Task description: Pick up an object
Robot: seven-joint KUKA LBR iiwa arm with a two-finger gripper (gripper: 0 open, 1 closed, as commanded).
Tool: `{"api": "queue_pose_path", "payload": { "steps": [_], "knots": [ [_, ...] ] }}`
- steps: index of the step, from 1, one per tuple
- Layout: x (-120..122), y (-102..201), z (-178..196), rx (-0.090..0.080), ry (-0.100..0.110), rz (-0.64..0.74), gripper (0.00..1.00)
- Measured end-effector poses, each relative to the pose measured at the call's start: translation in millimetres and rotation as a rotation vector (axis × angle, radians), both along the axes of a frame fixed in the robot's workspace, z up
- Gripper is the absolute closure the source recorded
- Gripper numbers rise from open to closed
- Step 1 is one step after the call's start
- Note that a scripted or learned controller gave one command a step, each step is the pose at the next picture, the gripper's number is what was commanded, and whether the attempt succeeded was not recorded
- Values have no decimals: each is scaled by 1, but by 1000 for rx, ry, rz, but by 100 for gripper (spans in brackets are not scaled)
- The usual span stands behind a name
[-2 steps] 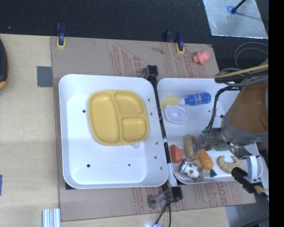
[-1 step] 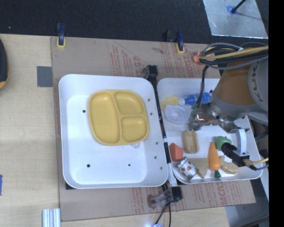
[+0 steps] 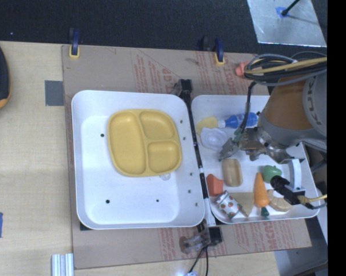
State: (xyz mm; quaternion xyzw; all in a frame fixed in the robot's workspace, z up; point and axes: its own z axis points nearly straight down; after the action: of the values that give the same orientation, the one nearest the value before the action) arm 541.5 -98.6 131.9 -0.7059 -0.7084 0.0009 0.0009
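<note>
The robot arm (image 3: pixel 291 111) reaches from the right and hangs its end effector (image 3: pixel 233 147), fingers seemingly spread and pinching nothing, over the cluttered right bin (image 3: pixel 202 105), just above a tan block (image 3: pixel 232 172), a likely pick, with the carrot (image 3: pixel 260 191) nearby.

A grey arm (image 3: pixel 314 99) with an orange band (image 3: pixel 285 108), black and yellow cables (image 3: pixel 276 65), and a dark metal claw (image 3: pixel 229 148).

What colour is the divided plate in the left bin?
Pale yellow. The three-compartment plate lies in the left bin, clearest in the camera view.
</note>
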Motion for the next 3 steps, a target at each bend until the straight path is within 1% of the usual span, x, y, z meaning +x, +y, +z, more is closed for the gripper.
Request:
{"api": "queue_pose_path", "payload": {
  "steps": [1, 2, 3],
  "knots": [
    [-15, -14, -43, 1, 6, -1, 0],
    [-13, -14, -30, 0, 3, -1, 100],
    [27, 7, -40, 0, -3, 5, 100]
  ]
}}
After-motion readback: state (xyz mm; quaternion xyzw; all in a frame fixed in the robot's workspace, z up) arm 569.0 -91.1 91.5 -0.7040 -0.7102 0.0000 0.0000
